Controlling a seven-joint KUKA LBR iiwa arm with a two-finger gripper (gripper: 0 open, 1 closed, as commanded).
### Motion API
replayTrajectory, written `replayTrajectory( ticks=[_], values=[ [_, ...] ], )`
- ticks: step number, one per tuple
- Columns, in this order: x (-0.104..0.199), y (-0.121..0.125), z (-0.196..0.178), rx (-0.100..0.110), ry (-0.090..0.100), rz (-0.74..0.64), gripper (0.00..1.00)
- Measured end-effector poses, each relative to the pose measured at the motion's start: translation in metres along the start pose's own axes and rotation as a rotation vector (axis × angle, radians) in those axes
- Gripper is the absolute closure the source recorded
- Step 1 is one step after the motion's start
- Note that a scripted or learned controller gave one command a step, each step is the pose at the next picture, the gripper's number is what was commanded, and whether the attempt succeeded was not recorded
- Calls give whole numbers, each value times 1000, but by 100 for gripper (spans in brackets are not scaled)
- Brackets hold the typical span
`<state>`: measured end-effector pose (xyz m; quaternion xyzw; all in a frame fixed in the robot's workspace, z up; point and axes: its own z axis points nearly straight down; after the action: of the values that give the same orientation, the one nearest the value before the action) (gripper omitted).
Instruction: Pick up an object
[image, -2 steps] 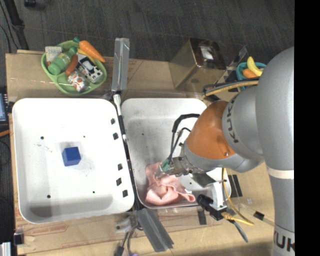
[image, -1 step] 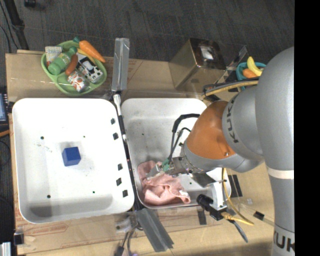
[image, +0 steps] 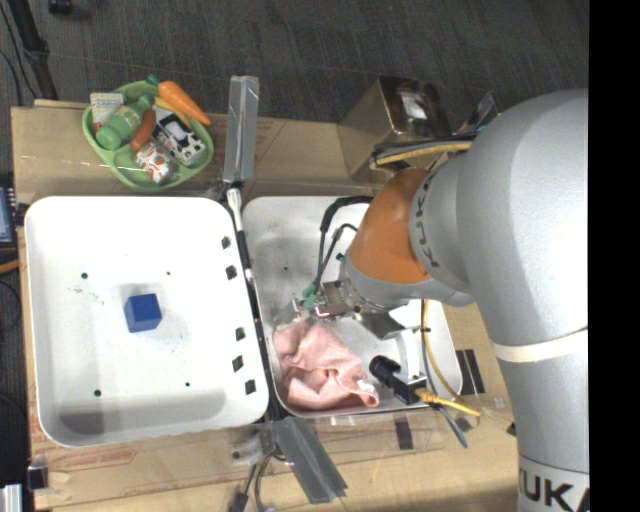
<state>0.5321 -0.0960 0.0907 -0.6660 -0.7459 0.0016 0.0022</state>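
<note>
Camera view: arm (image: 520, 220) comes in from the right, bent down over the right bin (image: 290, 215), orange band (image: 385, 245) above the wrist. Gripper (image: 318, 302) sits low at the upper left edge of the pink cloth (image: 318, 365); can't tell if it's apart or closed. Cloth is crumpled in the bin's near half, long axis running upper left to lower right. Blue cube (image: 143, 311) sits alone mid left bin (image: 120, 215).
</note>
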Motion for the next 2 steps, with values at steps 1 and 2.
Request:
replayTrajectory(
  ticks=[1, 2],
  values=[
    [6, -26, 0, 0, 2, -79, 0],
    [6, -26, -9, 2, 2, -83, 100]
  ],
)
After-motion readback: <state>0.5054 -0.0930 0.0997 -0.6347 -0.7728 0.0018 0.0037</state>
